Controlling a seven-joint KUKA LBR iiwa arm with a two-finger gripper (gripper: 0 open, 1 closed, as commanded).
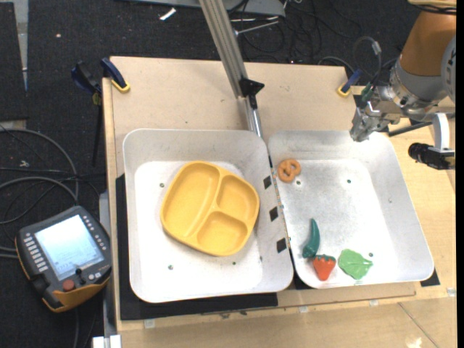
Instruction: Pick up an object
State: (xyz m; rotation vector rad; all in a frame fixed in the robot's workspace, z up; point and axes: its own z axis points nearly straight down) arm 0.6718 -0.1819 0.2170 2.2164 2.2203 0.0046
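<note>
The right bin (pixel 377 216) holds a small orange pretzel (pixel 289 170) near its far left corner. Toward its near edge lie a dark green pepper (pixel 312 238), a red strawberry (pixel 324 267) and a light green leaf (pixel 354 264), close together. My gripper (pixel 362 130) hangs over the far rim of the right bin, near its right corner, well away from all these objects. Nothing shows between its fingers. A yellow three-compartment plate (pixel 210 207) lies in the left bin (pixel 145 194).
A metal pole (pixel 230 46) slants from the top down to the gap between the bins. Blue and yellow clamps (pixel 112 75) grip the bench's far corners. A teach pendant (pixel 64 256) lies on the floor at the left, among cables.
</note>
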